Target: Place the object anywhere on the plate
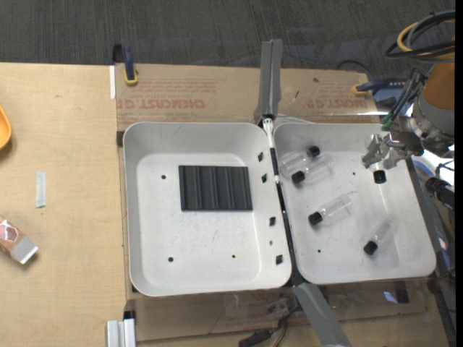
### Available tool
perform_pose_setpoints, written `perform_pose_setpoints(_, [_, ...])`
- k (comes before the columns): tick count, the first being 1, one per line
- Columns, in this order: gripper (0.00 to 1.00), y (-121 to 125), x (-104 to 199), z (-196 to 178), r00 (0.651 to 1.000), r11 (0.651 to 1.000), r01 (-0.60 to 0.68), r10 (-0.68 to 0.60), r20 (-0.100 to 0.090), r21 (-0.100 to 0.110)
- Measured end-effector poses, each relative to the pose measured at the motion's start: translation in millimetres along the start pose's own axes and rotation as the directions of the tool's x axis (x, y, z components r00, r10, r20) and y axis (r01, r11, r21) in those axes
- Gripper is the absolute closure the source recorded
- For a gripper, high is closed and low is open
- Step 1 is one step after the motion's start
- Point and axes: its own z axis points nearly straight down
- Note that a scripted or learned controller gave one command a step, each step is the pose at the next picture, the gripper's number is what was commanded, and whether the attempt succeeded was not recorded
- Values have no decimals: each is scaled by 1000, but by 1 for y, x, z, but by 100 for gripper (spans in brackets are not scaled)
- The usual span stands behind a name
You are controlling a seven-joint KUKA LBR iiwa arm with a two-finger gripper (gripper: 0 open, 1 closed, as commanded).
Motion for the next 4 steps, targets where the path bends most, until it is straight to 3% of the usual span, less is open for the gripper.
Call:
perform_pose_setpoints(1, [100, 50, 58, 39, 998, 998, 67, -67, 1, 0])
perform_pose_setpoints(2, [100, 67, 113, 28, 1000, 1000, 30, -30, 1, 0])
perform_pose_setpoints(3, [100, 28, 176, 28, 996, 996, 87, -87, 1, 2])
perform_pose_setpoints(4, [100, 3, 246, 1, 992, 992, 123, -123, 1, 1])
